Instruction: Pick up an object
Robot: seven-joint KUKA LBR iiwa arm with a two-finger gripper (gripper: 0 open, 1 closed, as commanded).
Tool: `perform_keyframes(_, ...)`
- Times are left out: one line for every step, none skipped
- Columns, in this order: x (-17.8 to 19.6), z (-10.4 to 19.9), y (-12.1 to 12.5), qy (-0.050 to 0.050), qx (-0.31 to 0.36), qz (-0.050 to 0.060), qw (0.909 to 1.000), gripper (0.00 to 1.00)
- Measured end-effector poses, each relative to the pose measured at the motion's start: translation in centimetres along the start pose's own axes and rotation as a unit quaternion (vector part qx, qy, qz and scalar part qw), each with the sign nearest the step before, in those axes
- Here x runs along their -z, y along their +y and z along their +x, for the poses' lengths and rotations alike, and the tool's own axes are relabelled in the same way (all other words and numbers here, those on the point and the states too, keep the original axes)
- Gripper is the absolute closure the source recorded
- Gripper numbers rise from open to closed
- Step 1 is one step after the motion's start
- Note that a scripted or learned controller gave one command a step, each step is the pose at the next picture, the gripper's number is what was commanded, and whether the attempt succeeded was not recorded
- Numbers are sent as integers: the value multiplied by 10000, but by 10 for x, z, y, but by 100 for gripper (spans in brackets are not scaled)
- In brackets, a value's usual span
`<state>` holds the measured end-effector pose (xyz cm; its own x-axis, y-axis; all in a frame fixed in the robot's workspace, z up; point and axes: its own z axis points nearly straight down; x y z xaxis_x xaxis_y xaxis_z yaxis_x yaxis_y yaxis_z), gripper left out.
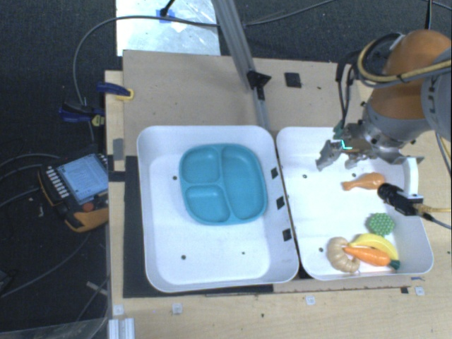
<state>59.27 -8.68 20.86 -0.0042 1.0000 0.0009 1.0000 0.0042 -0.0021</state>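
In the right bin [311, 210] lie several toy foods. An orange-brown drumstick [364, 182] rests toward the far right. A green knobbly piece [381, 223], a yellow banana [376, 243], an orange carrot [367, 255] and a beige ginger-like root [340, 254] cluster at the near right corner. My gripper [338, 159] hovers over the bin's far part, just up and left of the drumstick. Its grey fingers [325, 158] stand open with nothing between them.
The left bin [162, 246] holds a blue divided plate [222, 183]. A grey pole [236, 34] slants across the bench behind the bins. Clamps and a small device [78, 182] sit off the bench at the left.
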Motion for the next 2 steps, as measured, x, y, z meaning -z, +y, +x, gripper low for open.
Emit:
perform_keyframes(1,0,1,-2,2,-16,10000,0)
perform_keyframes(-52,-9,6,-9,-17,-3,10000,0)
